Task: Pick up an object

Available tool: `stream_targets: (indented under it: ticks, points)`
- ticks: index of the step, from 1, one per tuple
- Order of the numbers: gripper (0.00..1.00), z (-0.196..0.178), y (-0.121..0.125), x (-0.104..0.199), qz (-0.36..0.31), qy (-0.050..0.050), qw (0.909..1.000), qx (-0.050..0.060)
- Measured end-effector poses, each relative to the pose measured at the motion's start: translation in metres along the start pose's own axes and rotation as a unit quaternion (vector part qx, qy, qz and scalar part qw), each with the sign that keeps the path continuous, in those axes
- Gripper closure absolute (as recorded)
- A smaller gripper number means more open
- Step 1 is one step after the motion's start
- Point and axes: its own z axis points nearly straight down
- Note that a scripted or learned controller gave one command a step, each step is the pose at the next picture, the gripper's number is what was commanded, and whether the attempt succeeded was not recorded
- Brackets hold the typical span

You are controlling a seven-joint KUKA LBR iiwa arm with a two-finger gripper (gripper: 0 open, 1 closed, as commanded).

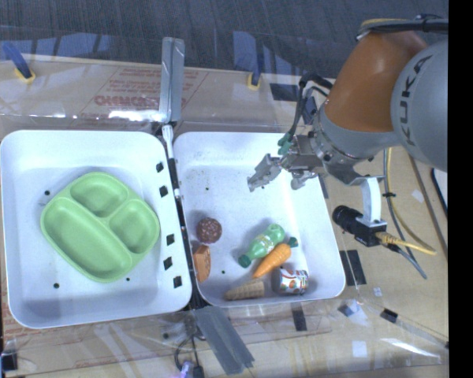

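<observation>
My gripper (280,176) hangs over the upper right part of the right bin (221,150), its two grey fingers spread open with nothing between them. Below it, near the bin's front, lie a green bottle (262,244), an orange carrot (271,260), a small can (292,281) and a tan cone (245,291). A round brown patty (209,229) and a brown bread-like piece (202,262) rest by the bin's left wall. All these things are well apart from the gripper.
The left bin (31,156) holds a green divided plate (99,224). A grey divider bar (172,77) rises between the bins at the back. The back half of the right bin is bare white floor.
</observation>
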Motion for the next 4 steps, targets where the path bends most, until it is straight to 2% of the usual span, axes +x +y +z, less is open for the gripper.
stream_targets:
  ticks: [1,2,3,4]
  points:
    - [0.00,0.102,-0.033,-0.044,-0.017,0.000,0.9999,0.000]
    - [0.00,0.181,-0.009,-0.078,0.001,0.000,1.0000,-0.001]
    - [1.00,0.171,-0.009,-0.078,-0.001,-0.001,1.0000,0.000]
    - [0.00,0.171,-0.009,-0.078,-0.001,-0.001,1.0000,-0.001]
